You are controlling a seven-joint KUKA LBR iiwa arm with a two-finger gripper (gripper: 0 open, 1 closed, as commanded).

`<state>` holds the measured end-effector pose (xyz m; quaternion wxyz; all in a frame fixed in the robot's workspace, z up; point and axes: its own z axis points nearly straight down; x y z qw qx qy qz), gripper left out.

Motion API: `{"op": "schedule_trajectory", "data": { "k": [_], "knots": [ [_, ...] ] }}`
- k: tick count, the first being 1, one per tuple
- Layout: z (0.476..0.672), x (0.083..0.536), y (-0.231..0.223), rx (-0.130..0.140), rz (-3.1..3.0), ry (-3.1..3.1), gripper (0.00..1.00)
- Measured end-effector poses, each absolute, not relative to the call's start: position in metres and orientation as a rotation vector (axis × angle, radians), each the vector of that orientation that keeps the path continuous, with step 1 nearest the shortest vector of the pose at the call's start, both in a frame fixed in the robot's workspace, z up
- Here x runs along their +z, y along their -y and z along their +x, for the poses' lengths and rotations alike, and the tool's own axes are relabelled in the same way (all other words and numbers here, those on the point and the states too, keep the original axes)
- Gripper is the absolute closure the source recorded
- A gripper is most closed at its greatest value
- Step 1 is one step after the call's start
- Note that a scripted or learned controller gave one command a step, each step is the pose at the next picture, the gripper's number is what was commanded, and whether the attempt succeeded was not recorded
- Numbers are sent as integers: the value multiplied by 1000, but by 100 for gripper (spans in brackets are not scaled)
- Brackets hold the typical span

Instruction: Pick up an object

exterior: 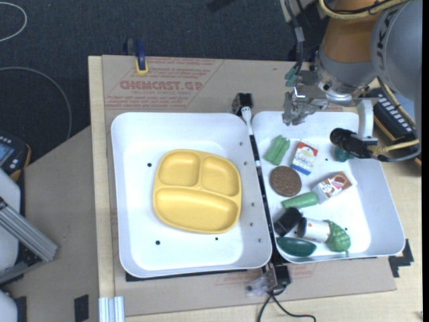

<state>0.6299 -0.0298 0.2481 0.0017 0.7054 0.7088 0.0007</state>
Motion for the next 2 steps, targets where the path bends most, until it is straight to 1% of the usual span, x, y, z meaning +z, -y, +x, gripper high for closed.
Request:
{"op": "schedule_trajectory", "data": {
  "k": [2],
  "knots": [
    [627, 275, 31, 7, 2209, -2220, 100]
  ]
}}
